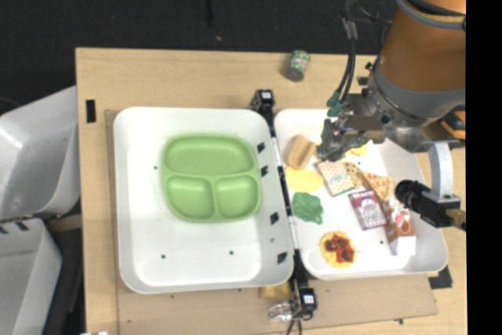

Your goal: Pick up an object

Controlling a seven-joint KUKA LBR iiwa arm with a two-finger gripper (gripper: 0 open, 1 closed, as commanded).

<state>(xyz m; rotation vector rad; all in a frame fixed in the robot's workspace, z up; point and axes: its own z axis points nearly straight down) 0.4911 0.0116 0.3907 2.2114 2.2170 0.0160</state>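
The gripper (336,139) — finger state I cannot tell — hovers just above the checkered card (338,177), tan bread roll (299,151) beside it.

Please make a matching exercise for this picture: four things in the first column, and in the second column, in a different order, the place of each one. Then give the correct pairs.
Things
1. green divided plate
2. small greenish can
3. green leafy piece
4. round piece with red topping

Places
A. on the bare bench behind the bins
B. in the right bin, close to its front wall
C. in the left bin
D. in the right bin, beside the divider between the bins

Pairs: 1-C, 2-A, 3-D, 4-B
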